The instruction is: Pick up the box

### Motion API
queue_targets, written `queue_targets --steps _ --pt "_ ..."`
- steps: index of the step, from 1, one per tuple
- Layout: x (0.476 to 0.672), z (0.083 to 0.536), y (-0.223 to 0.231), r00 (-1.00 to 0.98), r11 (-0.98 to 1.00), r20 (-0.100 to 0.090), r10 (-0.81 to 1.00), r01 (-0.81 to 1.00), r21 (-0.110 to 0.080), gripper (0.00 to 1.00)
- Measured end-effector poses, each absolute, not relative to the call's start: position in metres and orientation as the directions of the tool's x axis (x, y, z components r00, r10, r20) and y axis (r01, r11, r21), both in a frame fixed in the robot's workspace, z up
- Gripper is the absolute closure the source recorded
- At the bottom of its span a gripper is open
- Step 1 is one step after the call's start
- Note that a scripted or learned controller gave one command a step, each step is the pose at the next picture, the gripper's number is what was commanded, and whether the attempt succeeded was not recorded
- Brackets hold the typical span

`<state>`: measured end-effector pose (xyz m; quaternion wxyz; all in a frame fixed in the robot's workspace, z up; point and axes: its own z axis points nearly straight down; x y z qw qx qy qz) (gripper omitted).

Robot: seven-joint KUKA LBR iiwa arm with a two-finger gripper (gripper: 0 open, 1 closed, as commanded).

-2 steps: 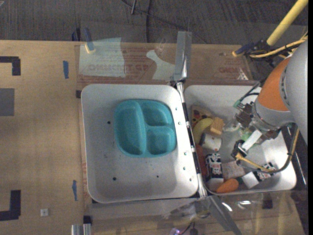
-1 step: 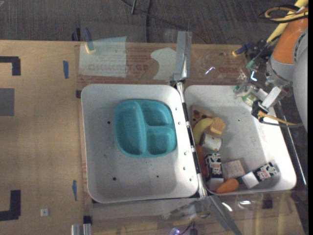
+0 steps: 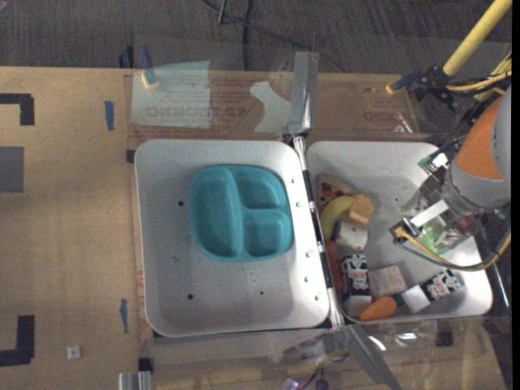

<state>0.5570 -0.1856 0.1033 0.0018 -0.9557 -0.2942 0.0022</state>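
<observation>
Several toys lie in the right bin (image 3: 390,159). A cow-patterned carton box (image 3: 354,271) stands near its left wall. A second cow-patterned carton (image 3: 435,287) lies at the front right. Between them rests a small beige box (image 3: 387,280). My gripper (image 3: 409,232) hangs over the bin's right half, above and right of the beige box and just behind the second carton. The grey wrist with its orange band (image 3: 479,149) reaches in from the right. Something green (image 3: 439,238) shows beside the gripper body; I cannot tell what it is.
A teal divided plate (image 3: 240,211) lies in the left bin (image 3: 162,242). The right bin also holds a pizza slice (image 3: 331,191), a yellow banana (image 3: 336,212), a tan block (image 3: 361,208), a white cube (image 3: 351,236) and an orange carrot (image 3: 378,307). A yellow pole (image 3: 479,29) stands at the back right.
</observation>
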Motion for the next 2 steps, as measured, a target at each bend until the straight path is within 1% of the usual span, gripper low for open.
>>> queue_targets --steps 1,2 --pt "0.598 0.098 -0.189 0.688 -0.688 -0.001 0.726 0.726 0.0 0.0" --pt "0.627 0.09 -0.172 0.538 -0.538 0.0 0.843 0.843 0.01 0.0"
